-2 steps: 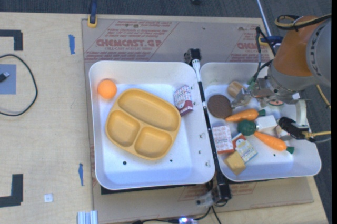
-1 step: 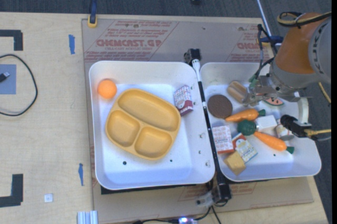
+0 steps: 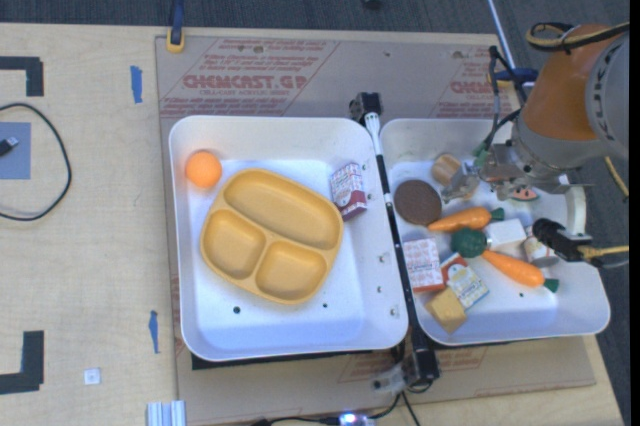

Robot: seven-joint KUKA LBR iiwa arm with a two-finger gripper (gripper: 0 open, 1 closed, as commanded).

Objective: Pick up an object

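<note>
honestly can't tell whether the gripper [image 3: 478,176] is open or holding anything, it's low over the far end of the right bin [image 3: 590,314] near the toy carrot [image 3: 460,219], and that clutter could easily cause a miss

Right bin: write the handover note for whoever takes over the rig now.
Pincer: low over the back of the right bin, beside a small tan piece; whether it is open or shut cannot be told, and nothing is seen held.
Right bin: brown disc, two carrots, small cartons and a tan block.
Left bin: yellow divided plate, orange ball, red-and-white carton.
Done: no pick is visible.
Left: grasp and lift one object.
</note>
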